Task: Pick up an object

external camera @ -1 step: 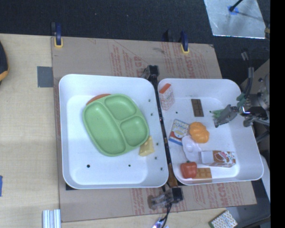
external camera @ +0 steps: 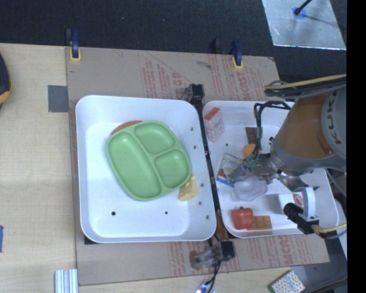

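Observation:
My gripper [external camera: 254,163] hangs low over the middle of the right bin [external camera: 232,110], with the arm coming in from the right. Just left of it lies a clear crumpled plastic piece [external camera: 230,165], and a clear cup [external camera: 250,189] lies just below it. A small orange thing [external camera: 249,149] sits against the gripper's upper side. Nothing can be made out between the fingers. Farther off in this bin are a white carton with a red top [external camera: 214,122], a red pepper [external camera: 243,217] and a brown cracker [external camera: 261,223].
The left bin [external camera: 91,212] holds a green divided plate [external camera: 149,159] with an orange thing [external camera: 125,126] peeking out from under its top edge. A yellow wedge [external camera: 188,190] lies by the plate's lower right. The divider between the bins [external camera: 206,163] runs close to the gripper's left.

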Robot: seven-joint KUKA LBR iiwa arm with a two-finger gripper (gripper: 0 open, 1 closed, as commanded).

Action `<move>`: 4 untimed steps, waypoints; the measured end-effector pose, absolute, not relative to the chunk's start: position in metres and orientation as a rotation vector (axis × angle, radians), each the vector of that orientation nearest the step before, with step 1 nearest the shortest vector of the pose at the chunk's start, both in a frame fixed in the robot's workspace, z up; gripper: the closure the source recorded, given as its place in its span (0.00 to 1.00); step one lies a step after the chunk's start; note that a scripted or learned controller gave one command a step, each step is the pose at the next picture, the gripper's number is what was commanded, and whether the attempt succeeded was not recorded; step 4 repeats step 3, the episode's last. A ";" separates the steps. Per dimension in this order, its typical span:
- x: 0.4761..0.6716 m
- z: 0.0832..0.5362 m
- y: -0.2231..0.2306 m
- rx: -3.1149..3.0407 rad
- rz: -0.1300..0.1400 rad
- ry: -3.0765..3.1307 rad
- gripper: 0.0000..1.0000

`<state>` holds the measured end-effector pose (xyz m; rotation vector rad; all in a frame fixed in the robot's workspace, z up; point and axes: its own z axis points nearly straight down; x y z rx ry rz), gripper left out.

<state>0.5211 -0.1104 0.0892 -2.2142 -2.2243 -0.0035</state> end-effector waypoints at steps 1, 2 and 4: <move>0.589 0.096 -0.110 -2.217 -0.005 -2.233 0.00; 0.660 0.096 -0.099 -2.221 0.004 -2.231 0.00; 0.659 0.108 -0.101 -2.222 0.003 -2.232 1.00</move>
